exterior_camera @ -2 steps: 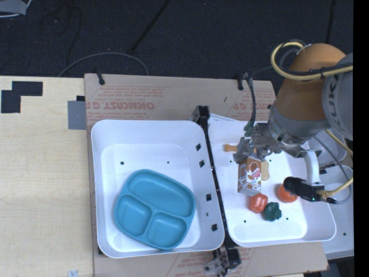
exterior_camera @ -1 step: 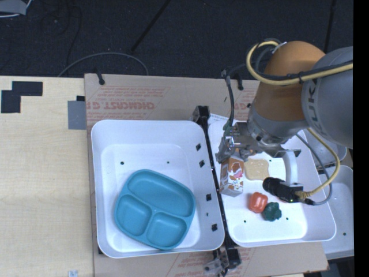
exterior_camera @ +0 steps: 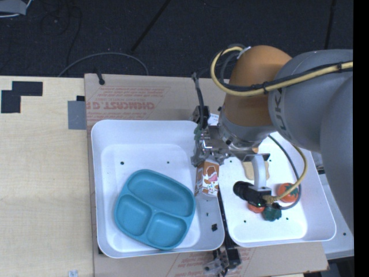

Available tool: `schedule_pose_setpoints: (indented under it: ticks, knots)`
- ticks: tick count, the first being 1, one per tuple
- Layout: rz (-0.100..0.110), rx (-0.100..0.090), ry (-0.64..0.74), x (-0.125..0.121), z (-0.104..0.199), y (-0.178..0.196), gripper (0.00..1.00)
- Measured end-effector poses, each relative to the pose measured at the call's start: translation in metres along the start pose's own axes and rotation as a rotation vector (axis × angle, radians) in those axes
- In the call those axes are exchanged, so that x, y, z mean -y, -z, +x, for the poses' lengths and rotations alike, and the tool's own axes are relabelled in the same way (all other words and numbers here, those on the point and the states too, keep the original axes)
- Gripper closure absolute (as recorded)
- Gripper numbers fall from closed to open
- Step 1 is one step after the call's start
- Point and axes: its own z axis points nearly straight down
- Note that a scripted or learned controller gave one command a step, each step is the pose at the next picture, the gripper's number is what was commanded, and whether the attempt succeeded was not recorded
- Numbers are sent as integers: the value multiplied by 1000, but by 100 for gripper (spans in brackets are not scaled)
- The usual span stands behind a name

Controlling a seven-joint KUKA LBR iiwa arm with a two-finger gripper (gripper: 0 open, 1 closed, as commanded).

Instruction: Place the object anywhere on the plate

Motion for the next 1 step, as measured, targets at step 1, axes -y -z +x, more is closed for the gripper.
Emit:
schedule_pose_setpoints:
  ticks: [1]
  knots:
    - [0,0,0,2,56,-13,100]
